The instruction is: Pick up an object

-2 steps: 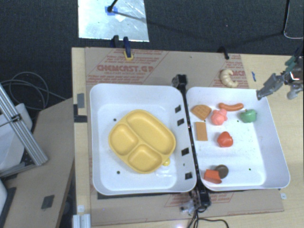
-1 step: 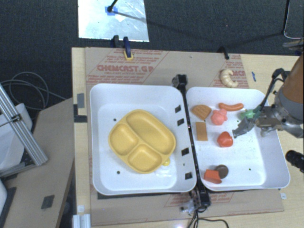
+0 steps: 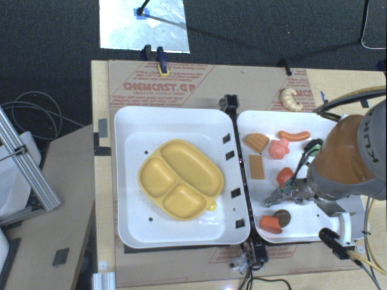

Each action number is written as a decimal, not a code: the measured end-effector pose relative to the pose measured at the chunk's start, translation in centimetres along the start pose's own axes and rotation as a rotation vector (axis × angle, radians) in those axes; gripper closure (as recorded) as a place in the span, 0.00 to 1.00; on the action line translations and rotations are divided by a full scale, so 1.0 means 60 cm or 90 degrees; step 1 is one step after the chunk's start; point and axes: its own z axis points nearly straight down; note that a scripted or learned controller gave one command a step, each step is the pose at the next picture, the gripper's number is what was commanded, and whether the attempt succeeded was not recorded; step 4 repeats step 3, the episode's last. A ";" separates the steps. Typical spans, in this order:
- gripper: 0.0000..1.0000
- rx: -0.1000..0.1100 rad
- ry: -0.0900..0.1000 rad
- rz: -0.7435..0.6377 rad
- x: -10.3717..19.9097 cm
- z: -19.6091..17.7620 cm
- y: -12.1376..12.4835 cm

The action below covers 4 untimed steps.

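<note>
My gripper hangs low over the right bin, pointing left, in the gap between a red toy piece above it and a brown round piece below it. An orange-red piece lies beside the brown one at the bin's front. Farther back in this bin lie a toast-like slice, a sausage, a pink piece and a brown flat rectangle. I see nothing gripped. The arm's grey and orange wrist hides the bin's right part.
The left bin holds a yellow divided plate. A black divider bar runs between the bins. A croissant toy lies on the bench behind the right bin. Cables trail at the front edge.
</note>
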 end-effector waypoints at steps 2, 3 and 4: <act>1.00 -0.004 0.000 -0.003 0.034 -0.031 0.147; 1.00 -0.007 0.001 -0.007 0.137 -0.186 0.172; 1.00 -0.007 0.001 -0.007 0.137 -0.186 0.172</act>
